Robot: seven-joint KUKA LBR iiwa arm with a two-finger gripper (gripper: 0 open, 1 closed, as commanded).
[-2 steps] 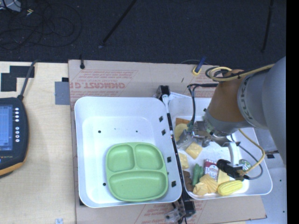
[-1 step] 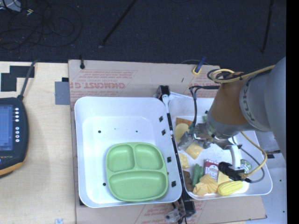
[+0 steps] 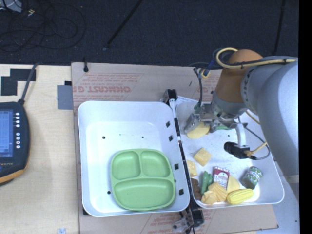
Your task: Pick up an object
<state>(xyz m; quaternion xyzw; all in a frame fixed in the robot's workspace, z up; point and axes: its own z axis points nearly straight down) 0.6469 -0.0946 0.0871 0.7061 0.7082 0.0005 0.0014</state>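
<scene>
1. Gripper (image 3: 199, 126): you see it low in the right bin (image 3: 273, 191), at that bin's upper left.
2. Fingers: closed around a pale yellow piece (image 3: 197, 130), which shows between them.
3. Left bin (image 3: 92, 121): holds a green divided plate (image 3: 143, 179).
4. Remaining toy foods lie along the right bin's lower edge, including a corn cob (image 3: 240, 195).

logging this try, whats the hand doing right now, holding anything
Hand: low in the right bin, at a yellow banana-like piece; cannot be told whether it is open, closed or holding it.
</scene>
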